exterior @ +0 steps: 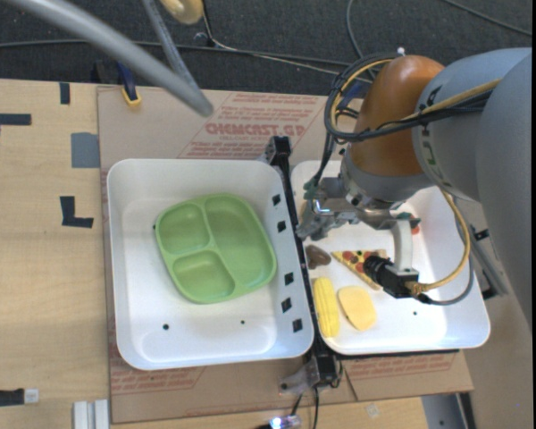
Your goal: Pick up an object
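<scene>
My gripper (324, 217) hangs low over the left part of the right bin (456, 315), under the grey wrist and orange band. Just below it lies a small brown piece (317, 256). A pizza slice (359, 261) lies to the right of that piece. Nearer the bin's front are a yellow corn cob (325, 306) and a pale yellow wedge (358, 308). Nothing can be seen held in the gripper.
The left bin (134, 266) holds a green divided plate (214, 247). A black divider (290, 239) runs between the two bins. Yellow and black cables loop around the wrist and down over the right bin.
</scene>
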`<state>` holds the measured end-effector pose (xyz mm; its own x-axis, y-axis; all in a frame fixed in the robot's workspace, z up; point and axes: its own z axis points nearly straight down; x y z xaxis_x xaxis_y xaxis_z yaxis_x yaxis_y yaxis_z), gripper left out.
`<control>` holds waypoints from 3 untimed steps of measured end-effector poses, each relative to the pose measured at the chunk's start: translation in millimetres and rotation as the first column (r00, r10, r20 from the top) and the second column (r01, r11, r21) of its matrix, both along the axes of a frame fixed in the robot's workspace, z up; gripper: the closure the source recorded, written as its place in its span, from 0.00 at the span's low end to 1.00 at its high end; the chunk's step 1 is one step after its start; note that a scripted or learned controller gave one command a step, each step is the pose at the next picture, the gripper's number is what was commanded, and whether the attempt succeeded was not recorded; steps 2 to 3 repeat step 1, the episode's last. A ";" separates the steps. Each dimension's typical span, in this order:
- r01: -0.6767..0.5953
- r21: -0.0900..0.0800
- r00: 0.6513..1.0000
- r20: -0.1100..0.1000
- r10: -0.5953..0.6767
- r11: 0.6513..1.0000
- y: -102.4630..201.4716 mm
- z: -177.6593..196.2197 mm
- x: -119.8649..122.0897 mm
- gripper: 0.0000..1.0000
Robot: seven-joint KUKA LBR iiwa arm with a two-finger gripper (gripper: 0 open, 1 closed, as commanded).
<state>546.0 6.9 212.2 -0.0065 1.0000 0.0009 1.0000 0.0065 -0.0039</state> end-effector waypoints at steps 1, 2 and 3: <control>0.000 0.000 1.000 -0.002 0.000 1.000 45.7 1.2 -9.5 1.00; 0.000 0.000 1.000 -0.002 0.000 1.000 45.7 1.2 -9.5 1.00; 0.000 0.000 1.000 -0.002 0.000 1.000 45.7 1.2 -9.5 1.00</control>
